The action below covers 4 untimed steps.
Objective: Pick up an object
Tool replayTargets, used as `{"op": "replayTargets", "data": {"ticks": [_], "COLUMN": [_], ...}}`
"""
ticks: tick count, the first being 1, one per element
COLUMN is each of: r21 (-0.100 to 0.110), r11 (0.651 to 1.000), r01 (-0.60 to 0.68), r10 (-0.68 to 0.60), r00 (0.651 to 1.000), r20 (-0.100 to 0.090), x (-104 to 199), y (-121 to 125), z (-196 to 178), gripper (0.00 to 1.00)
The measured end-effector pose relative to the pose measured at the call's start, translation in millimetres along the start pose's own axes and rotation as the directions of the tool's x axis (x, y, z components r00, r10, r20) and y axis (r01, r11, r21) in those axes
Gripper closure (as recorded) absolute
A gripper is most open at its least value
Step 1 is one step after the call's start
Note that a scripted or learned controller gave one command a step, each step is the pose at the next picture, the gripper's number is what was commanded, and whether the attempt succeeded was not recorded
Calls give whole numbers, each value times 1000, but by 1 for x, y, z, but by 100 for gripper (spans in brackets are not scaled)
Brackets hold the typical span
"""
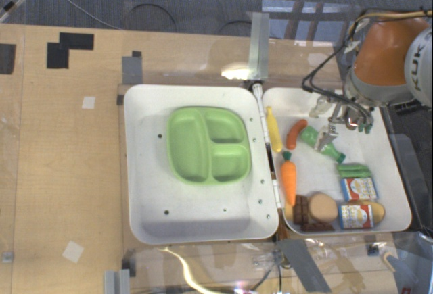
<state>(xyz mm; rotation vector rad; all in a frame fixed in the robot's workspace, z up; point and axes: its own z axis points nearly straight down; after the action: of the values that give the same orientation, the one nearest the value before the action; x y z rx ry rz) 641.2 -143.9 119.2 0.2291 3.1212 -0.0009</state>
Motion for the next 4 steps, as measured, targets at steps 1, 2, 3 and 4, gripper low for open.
{"op": "replayTargets", "data": {"ticks": [1, 2, 3, 4], "r21": [-2, -2, -1, -7], "r11": [997, 957, 939, 941], "r01": [-72, -288, -344, -339], "r10": [72, 288, 344, 339], "r00": [997, 957, 939, 941], "r20": [0, 2, 2, 18], "x": [1, 72, 38, 33], "y": [52, 25, 56, 57], "z": [30, 28, 29, 14], "gripper": [0, 0, 0, 100]}}
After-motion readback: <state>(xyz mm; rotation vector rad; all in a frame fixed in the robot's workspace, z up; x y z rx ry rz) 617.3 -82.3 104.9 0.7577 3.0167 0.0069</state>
